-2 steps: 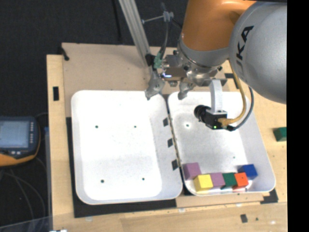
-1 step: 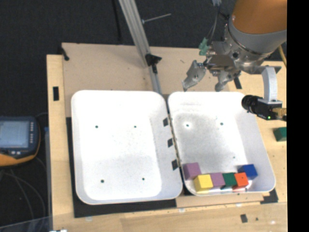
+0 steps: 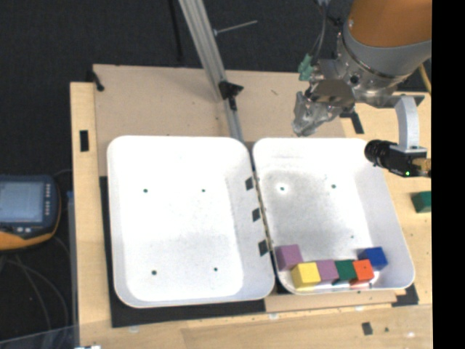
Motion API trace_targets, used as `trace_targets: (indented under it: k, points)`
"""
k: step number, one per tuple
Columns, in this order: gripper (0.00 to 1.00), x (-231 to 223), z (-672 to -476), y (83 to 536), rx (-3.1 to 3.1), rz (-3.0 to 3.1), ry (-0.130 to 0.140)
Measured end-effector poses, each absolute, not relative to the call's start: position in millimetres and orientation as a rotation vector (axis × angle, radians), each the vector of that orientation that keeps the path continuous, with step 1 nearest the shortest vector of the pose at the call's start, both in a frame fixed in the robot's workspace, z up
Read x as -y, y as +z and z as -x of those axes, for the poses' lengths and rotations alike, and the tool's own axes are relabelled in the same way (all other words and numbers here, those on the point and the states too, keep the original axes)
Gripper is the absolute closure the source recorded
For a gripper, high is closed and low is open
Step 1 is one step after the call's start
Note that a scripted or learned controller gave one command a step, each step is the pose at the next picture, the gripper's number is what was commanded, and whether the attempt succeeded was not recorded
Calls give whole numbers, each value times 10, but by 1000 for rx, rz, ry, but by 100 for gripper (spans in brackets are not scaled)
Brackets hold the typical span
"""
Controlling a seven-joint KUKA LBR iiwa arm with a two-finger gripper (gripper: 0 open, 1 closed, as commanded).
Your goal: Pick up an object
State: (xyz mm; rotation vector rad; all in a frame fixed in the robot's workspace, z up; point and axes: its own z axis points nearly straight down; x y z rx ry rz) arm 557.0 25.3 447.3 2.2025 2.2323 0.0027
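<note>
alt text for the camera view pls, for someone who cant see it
A grey robot arm's end effector hangs above the far edge of the right shallow white bin, holding nothing visible. Small blocks cluster along that bin's near edge: two purple, one yellow, one green, one orange, one blue. The left shallow white bin sits alongside.

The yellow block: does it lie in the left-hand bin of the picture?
No. The yellow block lies in the right-hand bin, among other coloured blocks at its near edge.
</note>
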Motion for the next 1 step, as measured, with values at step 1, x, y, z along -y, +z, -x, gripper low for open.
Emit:
trace_targets:
  k: [1]
  points:
    - [100,-265,-5315,4282,-2228,-2213,0]
